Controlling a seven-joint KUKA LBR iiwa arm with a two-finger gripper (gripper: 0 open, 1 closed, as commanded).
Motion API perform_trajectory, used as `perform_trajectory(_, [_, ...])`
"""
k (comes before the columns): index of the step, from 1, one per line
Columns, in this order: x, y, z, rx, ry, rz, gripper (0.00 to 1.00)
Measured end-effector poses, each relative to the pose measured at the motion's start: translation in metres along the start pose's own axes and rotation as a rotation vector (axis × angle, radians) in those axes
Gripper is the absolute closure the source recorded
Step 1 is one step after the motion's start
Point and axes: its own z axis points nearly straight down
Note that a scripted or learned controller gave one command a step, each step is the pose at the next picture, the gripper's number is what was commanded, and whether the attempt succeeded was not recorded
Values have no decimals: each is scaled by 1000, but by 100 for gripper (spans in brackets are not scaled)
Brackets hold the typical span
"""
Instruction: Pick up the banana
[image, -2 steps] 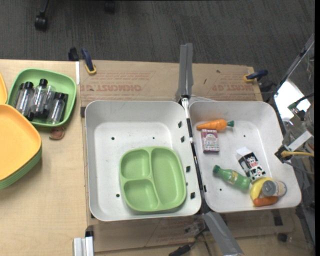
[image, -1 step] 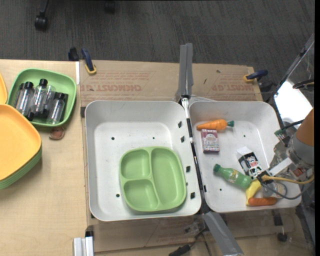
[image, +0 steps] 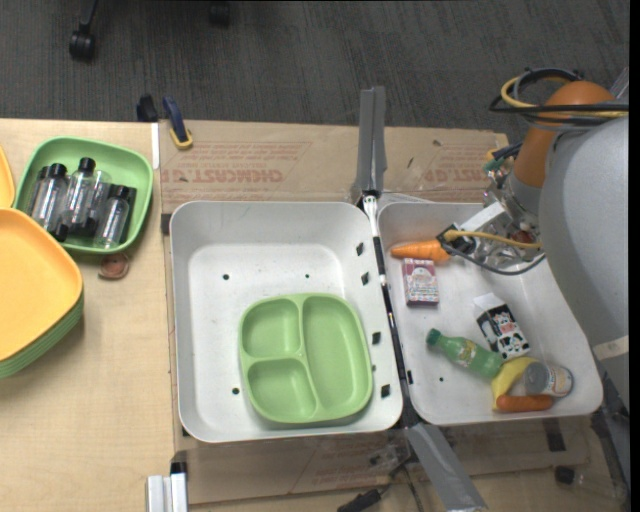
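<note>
The small yellow banana lies in the near right corner of the right white bin. It touches the cap end of a green plastic bottle on one side and sits just beside a silver tin can on the other. An orange sausage-shaped thing lies just in front of it. The pincer is at the far side of the same bin, near an orange carrot and well apart from the banana. Whether it is released or clenched, I cannot tell. The left white bin holds a light green divided plate.
</note>
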Motion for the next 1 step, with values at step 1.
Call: perform_trajectory(1, [-49, 45, 0, 1, -1, 70, 100])
